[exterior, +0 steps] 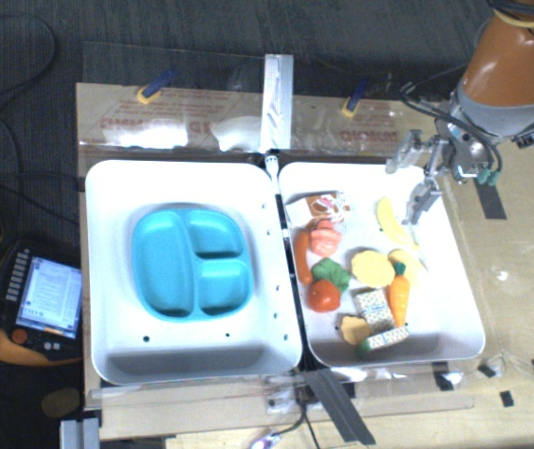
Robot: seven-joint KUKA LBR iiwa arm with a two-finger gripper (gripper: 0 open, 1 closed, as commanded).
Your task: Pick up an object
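Note:
The right bin [454, 279] holds several toy foods: a yellow banana [389, 221], a pink piece [324, 239], an orange carrot [398, 295], a red tomato [323, 295], a green piece [331, 272] and a yellow round piece [372, 267]. My gripper [422, 183] hangs over the bin's back right corner, open, one finger [423, 197] pointing down just right of the banana. Nothing sits between the fingers.
The left bin [108, 251] holds a blue divided tray [190, 260]. A white divider post [277, 101] stands behind where the bins meet. A handheld pendant [37, 297] lies left of the bench.

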